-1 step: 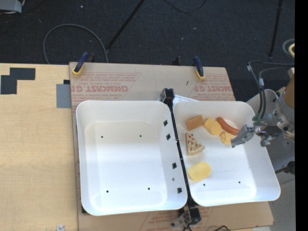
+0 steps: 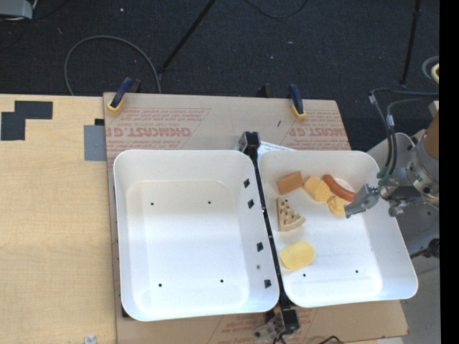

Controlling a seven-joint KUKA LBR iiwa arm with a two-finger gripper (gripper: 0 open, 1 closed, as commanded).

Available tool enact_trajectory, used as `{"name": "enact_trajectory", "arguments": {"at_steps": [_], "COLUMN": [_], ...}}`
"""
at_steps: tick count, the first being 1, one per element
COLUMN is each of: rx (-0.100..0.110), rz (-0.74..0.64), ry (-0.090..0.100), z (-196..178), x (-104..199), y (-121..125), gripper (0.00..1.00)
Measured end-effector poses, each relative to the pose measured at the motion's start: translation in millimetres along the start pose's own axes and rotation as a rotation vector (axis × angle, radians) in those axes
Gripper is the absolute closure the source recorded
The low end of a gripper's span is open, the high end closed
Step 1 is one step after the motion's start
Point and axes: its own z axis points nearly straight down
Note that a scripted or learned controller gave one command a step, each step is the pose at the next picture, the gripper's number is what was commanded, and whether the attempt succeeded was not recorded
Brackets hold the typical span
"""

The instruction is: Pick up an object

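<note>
The right bin [image 2: 387,264] holds several toy food pieces. A brown block [image 2: 290,183], a round yellow piece [image 2: 316,188] and an orange-red sausage [image 2: 338,186] lie near its far side. A pizza slice [image 2: 289,214] lies beside the divider, and a yellow oval piece [image 2: 297,255] lies nearer the front. My gripper [image 2: 361,201] reaches in low from the right, its tip right beside a small yellow piece [image 2: 336,206]. I see nothing held in it.
The left bin [image 2: 186,292] stands beside the right one, with a black divider strip [image 2: 259,221] between them. Both rest on a cardboard sheet [image 2: 215,124] held by two yellow-tipped clamps [image 2: 120,97]. The arm's body [image 2: 423,170] fills the right edge.
</note>
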Motion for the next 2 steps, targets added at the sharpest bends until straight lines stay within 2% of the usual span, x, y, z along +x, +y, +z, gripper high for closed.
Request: {"name": "enact_trajectory", "arguments": {"at_steps": [1,2], "rx": [0.006,0.005], "rz": [-0.001,0.000], "ry": [0.001,0.001], "z": [62.9,106.7], "x": [3.3,0.2], "y": [-0.2,-4.9], "gripper": [0.00,0.00]}}
